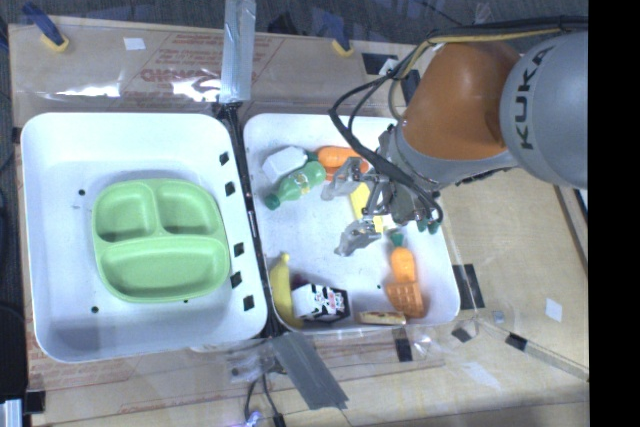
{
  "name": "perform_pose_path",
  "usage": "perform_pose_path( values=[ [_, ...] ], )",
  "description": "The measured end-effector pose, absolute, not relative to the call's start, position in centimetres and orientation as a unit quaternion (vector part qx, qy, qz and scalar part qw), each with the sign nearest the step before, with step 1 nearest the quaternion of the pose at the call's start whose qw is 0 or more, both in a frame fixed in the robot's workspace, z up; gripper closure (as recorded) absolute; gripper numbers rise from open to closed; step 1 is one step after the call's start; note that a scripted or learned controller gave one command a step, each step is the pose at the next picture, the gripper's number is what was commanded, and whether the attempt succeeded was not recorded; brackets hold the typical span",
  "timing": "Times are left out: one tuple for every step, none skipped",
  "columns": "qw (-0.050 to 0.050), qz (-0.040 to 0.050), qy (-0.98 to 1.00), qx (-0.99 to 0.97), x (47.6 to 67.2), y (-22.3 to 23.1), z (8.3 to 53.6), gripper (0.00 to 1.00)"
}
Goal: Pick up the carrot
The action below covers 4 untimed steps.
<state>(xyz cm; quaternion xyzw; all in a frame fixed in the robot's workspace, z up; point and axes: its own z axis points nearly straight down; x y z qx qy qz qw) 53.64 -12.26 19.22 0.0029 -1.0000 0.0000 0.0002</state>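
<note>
Orange carrot (401,264): one, right bin (300,130); one green bottle (295,183); one banana (281,289). Gripper (358,210) fingers spread, nothing between.

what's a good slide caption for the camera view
KUKA arm's gripper hovers over the right bin near the carrot; a green divided plate sits in the left bin.

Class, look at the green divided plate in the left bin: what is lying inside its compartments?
Nothing visible lies in the green divided plate; all three compartments show bare green. The plate sits in the left bin, covering the floor beneath it.
</note>
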Motion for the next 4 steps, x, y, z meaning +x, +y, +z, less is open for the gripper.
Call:
perform_pose_path(
  values=[
    [0.002,-0.0009,-0.985,0.172,52.5,-16.4,14.0,0.0],
    [0.001,-0.0007,-0.982,0.19,51.6,-21.1,9.1,0.0],
    [-0.001,-0.0004,-0.981,0.194,51.8,-20.8,10.2,1.0],
    [-0.001,-0.0006,-0.981,0.194,51.8,-20.8,10.2,0.0]
  ],
)
